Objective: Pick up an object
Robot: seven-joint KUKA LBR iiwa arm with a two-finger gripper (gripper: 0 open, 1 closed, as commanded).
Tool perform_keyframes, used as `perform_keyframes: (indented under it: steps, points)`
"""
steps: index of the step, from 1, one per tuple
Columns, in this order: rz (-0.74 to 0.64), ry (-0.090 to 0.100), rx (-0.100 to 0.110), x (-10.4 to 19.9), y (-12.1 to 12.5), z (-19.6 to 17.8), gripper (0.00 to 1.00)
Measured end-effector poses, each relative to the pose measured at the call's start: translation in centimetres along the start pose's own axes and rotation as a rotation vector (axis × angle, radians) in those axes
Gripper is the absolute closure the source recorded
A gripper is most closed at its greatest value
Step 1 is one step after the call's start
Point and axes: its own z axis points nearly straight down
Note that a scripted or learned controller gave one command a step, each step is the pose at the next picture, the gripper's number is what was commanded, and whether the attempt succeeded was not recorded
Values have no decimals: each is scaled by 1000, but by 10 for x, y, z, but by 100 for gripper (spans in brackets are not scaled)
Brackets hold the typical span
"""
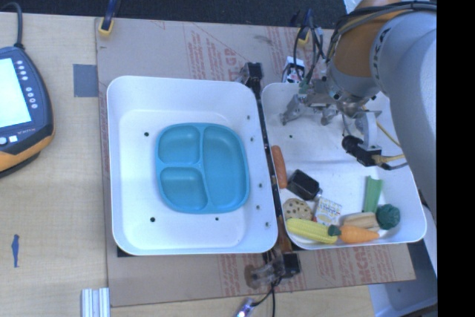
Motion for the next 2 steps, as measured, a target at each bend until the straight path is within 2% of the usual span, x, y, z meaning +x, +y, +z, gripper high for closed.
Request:
perform_keyframes:
  steps: [1,2]
  points:
    - [1,0,2,22,-61,-99,0]
    - [-3,-2,4,11,-126,-8,0]
